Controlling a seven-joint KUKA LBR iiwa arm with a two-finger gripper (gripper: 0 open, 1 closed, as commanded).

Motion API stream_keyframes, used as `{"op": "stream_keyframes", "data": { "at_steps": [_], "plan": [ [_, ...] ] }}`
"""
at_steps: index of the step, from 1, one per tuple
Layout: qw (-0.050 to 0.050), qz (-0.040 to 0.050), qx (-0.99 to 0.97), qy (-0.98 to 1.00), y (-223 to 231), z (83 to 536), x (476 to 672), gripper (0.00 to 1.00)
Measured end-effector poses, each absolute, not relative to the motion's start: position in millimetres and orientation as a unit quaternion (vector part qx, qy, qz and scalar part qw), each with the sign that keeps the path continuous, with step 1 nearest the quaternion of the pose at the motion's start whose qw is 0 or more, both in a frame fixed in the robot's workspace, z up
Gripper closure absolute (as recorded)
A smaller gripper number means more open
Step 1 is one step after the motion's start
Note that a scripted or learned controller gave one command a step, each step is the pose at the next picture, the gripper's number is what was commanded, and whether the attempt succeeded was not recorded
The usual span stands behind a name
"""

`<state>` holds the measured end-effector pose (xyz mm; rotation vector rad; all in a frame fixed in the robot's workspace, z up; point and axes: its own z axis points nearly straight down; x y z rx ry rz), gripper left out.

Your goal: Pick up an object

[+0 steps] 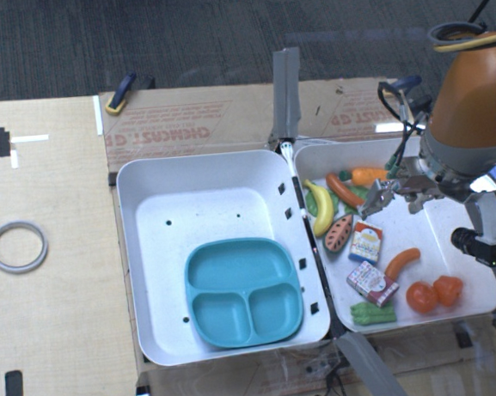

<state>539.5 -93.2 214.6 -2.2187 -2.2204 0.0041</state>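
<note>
The arm hangs over the right bin (pixel 490 297), its grey-and-orange bulk covering that bin's far right side, and the gripper (pixel 400 193) sits low over the upper middle of the bin — whether it is clenched or released I cannot tell from this slant, and nothing is visibly in its grasp. So the step in hand reads as the approach: the pick is not yet made. Below and to the left of the tool lies the whole choice of targets. A banana (pixel 319 205) curves along the bin's left wall, a red chilli (pixel 343 190) lies just beside it with an orange piece (pixel 368 174) at its far end, and a watermelon slice (pixel 338 232) sits under the banana. Nearer the middle, a small carton (pixel 366 244) stands just below the gripper, a second box (pixel 373 284) lies beneath that, with a green piece (pixel 372 312) at the front wall, a sausage (pixel 402 263) to the right, and a tomato (pixel 421 297) touching an orange fruit (pixel 448 288). The left bin (pixel 136 254) holds a teal divided plate (pixel 243 292) — well apart from the action. My judgement: the nearest candidates are the chilli and the carton, and the next move calls for settling over one item, dropping straight down and closing on it alone, since the pieces there lie crowded together.
</note>
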Motion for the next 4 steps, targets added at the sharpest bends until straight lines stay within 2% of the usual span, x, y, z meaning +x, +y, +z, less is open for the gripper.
{"op": "stream_keyframes", "data": {
  "at_steps": [1, 2, 3, 4],
  "plan": [
    [0.000, 0.0007, -0.718, -0.696, -126.2, 269.3, 523.4, 0.00],
    [0.000, 0.0013, -0.718, -0.696, -126.6, 277.4, 524.1, 1.00],
    [0.001, 0.0019, -0.761, -0.648, -74.5, 239.3, 558.2, 1.00],
    [0.000, 0.0016, -0.809, -0.587, -60.9, 324.3, 609.4, 1.00]
  ]
}}
